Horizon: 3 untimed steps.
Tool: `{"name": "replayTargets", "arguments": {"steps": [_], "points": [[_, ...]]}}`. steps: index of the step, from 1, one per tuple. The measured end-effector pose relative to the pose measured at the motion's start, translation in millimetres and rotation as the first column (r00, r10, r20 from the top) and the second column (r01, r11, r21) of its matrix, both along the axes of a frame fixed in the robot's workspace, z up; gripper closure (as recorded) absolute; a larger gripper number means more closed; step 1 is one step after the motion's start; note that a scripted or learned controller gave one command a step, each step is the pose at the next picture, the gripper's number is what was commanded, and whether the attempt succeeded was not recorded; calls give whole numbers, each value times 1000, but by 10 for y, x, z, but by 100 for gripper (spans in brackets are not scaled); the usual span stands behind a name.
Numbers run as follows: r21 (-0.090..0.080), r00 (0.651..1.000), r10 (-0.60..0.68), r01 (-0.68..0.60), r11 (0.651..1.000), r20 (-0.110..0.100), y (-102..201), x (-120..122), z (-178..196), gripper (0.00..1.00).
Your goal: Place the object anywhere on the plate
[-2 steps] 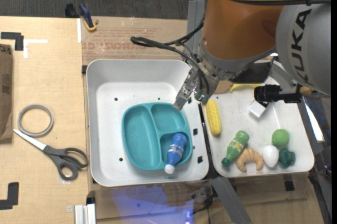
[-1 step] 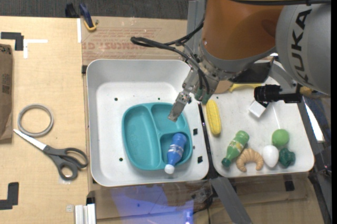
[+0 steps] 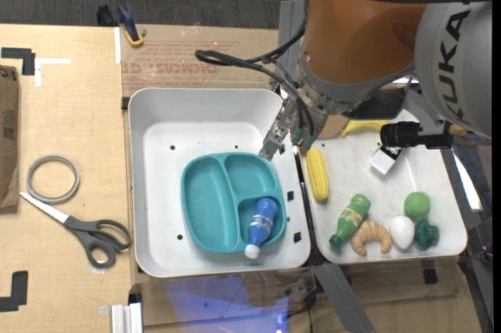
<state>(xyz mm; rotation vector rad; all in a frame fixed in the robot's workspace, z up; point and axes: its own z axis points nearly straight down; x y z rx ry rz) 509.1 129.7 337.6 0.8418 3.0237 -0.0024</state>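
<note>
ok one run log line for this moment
blue bottle: lying in teal plate, lower right compartment | gripper: above left bin's right wall | holding: nothing seen

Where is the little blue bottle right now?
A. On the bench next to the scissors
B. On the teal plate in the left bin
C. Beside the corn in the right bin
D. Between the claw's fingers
B: the blue bottle lies in the teal plate's lower right compartment.

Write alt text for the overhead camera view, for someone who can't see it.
A blue bottle lies in the lower right compartment of a teal divided plate in the left white bin. The arm's gripper hangs over that bin's upper right corner. The right bin holds toy foods including corn.
</note>
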Motion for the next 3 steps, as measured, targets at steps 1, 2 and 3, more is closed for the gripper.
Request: {"name": "replayTargets", "arguments": {"steps": [1,2,3], "points": [[0,1000,0,0,1000,0,-1,0,-1,0],[-1,1000,0,0,1000,1,0,12,88,100],[1,1000,-5,5,1000,-1,218,55,407,100]]}}
